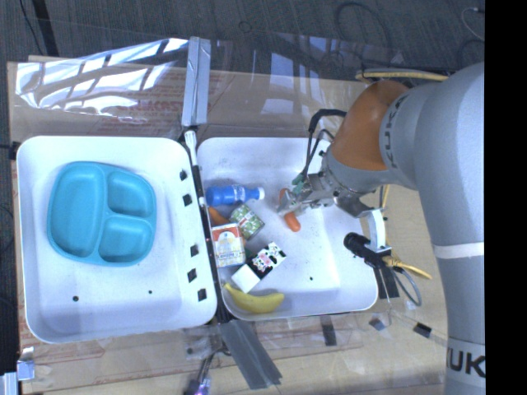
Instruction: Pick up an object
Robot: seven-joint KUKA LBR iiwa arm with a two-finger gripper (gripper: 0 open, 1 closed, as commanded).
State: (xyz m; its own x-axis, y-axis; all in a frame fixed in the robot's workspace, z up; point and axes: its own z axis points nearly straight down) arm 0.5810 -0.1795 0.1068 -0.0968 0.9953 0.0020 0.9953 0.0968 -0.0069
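We see even, bright light from overhead; the white bins [99, 303] look slightly washed out. Strong glare streaks the clear plastic sheet [99, 85] at upper left. Shadows stay soft, and detail is mildly grainy.

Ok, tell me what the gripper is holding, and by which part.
Cannot be told. The gripper sits low in the right white bin, right above a small orange carrot-shaped piece; a hold isn't visible.

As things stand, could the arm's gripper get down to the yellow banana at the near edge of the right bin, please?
Probably yes. The yellow banana lies uncovered, with open space above it. The black-and-white carton sits close beside it, and the bin's rim is near, so the gripper has little room.
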